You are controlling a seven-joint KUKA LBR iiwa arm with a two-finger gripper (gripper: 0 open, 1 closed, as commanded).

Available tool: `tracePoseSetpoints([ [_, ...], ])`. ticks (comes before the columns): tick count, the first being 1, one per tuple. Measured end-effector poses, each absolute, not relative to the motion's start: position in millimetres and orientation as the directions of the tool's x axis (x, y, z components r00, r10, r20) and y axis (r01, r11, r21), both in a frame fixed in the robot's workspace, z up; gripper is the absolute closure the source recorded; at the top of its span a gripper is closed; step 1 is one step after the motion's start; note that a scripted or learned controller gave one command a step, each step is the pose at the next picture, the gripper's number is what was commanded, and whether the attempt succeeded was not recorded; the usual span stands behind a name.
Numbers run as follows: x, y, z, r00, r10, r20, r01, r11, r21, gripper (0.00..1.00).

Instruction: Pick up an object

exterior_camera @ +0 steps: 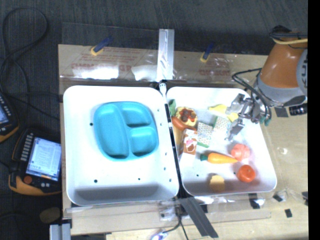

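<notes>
Your gripper [239, 115] hung in the right bin [265, 156]; whether it gripped anything, you couldn't tell. Toys crowded below: carrot [220, 158], pink ball [240, 151], tomato [246, 173], pizza [186, 115].

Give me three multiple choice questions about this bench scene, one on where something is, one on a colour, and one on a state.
1. Where does the divided tray lie?
A. in the left bin
B. in the right bin
C. on the floor

2. What colour is that tray?
A. red
B. blue
C. black

3. Where is the gripper?
A. over the left bin
B. over the floor
C. over the right bin, above the toys

Answers: 1 A, the tray rests in the left bin. 2 B, it is light blue. 3 C, the gripper hangs over the right bin, near the toy carrot and pink ball.
</notes>
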State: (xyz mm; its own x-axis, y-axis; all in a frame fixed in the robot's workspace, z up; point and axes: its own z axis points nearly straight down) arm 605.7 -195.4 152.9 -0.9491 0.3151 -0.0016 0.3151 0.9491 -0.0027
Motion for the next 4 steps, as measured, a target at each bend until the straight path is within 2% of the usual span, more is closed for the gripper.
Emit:
tracePoseSetpoints([
  [1,654.3,-191.2,108.3,-0.785,0.619,-0.024,0.619,0.785,0.006,0.00],
  [2,655.2,-190.4,118.1,-0.787,0.617,-0.027,0.617,0.787,0.004,1.00],
  [3,655.0,-126.4,205.8,-0.493,0.870,-0.004,0.870,0.493,-0.002,1.00],
  [4,639.0,-136.3,293.8,-0.118,0.993,-0.005,0.993,0.118,-0.002,1.00],
])
